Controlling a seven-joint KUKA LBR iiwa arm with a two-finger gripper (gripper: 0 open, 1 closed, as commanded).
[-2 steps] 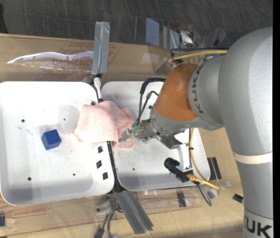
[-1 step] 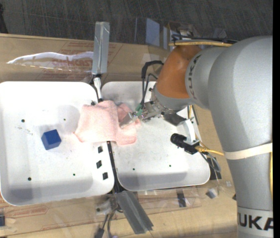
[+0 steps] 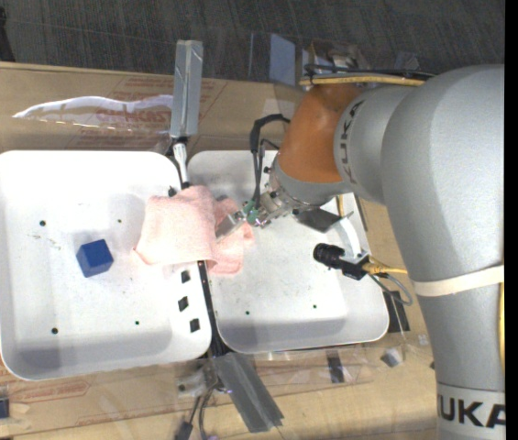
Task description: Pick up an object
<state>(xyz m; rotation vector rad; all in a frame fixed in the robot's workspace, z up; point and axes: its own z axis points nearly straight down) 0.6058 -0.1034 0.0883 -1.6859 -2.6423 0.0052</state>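
From the overhead camera view, you have a pink cloth (image 3: 188, 230) draped across the divider between the left bin (image 3: 20, 246) and the right bin (image 3: 286, 324), with most of its bulk on the left side and one corner trailing into the right. The gripper (image 3: 245, 220) sits low at that right-hand corner, touching or just beside the fabric; whether it has pinched the cloth, or whether it is apart or together, you cannot tell from here, because the wrist and the orange band (image 3: 312, 145) crowd that spot. A blue cube (image 3: 95, 257) lies well apart in the left bin, untouched.

Watch for a thin-edge grab: if only a fold is caught, the cloth may slide out as the arm rises. The fabric also lies over the bin rims, so it could snag there and drag. The black cable connector (image 3: 332, 257) near the wrist could brush the bin floor.
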